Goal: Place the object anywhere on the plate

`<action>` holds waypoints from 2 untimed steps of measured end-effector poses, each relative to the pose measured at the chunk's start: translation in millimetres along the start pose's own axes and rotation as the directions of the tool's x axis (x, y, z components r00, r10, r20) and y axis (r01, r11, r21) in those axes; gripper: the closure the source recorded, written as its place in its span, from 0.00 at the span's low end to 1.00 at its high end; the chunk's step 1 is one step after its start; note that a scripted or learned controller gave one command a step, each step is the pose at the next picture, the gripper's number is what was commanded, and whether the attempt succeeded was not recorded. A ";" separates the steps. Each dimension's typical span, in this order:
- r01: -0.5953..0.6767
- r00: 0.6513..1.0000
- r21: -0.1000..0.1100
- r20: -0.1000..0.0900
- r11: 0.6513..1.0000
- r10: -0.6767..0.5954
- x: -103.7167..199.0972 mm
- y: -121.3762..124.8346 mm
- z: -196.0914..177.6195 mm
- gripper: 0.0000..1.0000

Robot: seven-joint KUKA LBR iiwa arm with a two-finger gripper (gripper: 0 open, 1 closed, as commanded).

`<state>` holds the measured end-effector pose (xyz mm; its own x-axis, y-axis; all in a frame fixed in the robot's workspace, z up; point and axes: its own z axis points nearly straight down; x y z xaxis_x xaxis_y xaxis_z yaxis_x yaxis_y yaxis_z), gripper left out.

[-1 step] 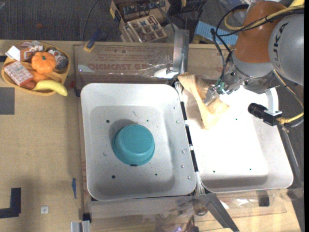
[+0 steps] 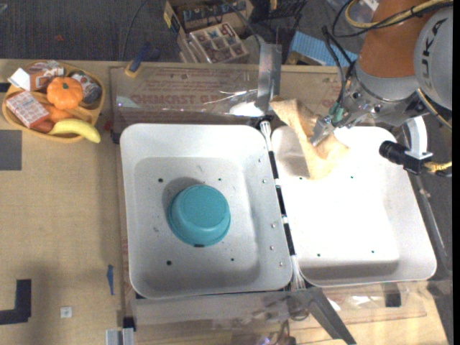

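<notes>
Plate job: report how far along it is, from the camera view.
Done: the gripper is over the far corner of the right bin, at a pale tan object hanging below it. In hand: the object seems lifted, but a firm grasp can't be confirmed. Left: carry it to the left bin and set it on the teal plate, which bears nothing yet.

Bright overhead light washes out the right bin (image 2: 359,221), its surface nearly featureless. The teal bowl (image 2: 200,214) casts a soft shadow beneath it. Clutter beyond the bins sits dim, and the whole picture is slightly soft.
</notes>
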<state>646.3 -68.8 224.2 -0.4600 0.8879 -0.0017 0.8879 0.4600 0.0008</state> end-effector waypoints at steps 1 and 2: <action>0.390 0.921 -0.001 -0.001 0.921 -0.390 51.9 25.8 -7.1 1.00; 0.717 0.697 -0.004 0.003 0.697 -0.717 91.2 59.0 -2.8 1.00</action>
<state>656.7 39.4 226.9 -0.9574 0.2887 -0.0045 0.2887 0.9574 0.0029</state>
